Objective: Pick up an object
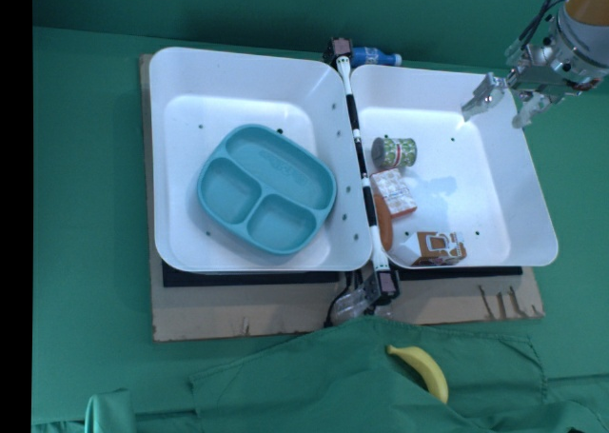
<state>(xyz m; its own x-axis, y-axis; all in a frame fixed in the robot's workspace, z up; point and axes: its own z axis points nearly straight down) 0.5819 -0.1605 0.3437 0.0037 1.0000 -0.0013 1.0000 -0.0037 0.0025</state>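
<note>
Metal claw (506,103) spread, nothing between fingers, over right bin (519,193) far corner, small round can (394,152) near its middle, flat orange packets (395,201) beside can, smooth blue divided plate (266,189) left of can.

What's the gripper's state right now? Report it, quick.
Gripper: open, holding nothing, above the right bin's far right corner.
</note>
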